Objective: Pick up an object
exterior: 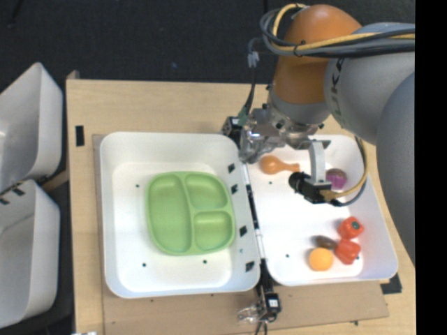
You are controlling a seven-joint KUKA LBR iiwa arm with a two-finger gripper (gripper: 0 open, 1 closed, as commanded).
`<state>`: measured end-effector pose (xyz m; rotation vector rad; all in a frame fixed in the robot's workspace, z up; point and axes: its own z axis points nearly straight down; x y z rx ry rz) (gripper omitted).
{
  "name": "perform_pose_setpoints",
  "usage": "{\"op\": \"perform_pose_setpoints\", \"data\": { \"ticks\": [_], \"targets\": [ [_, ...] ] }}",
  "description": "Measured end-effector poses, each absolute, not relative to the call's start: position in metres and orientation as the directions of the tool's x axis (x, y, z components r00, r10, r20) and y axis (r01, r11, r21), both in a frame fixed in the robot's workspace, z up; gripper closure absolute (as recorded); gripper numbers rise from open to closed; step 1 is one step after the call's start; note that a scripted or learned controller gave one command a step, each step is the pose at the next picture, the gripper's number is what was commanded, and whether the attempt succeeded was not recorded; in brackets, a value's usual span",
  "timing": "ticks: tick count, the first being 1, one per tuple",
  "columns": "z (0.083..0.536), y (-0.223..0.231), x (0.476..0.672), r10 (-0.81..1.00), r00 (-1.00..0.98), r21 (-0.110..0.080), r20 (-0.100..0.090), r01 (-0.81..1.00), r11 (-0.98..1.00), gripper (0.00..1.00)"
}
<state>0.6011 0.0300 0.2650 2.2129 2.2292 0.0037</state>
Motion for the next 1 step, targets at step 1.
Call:
{"op": "perform_pose_setpoints", "data": {
  "ticks": [1],
  "targets": [
    [0.2601, 0.0834, 0.6072, 1.0, -0.007, 0.002, 0.001, 1.0, 0.007, 1.0]
  ]
}}
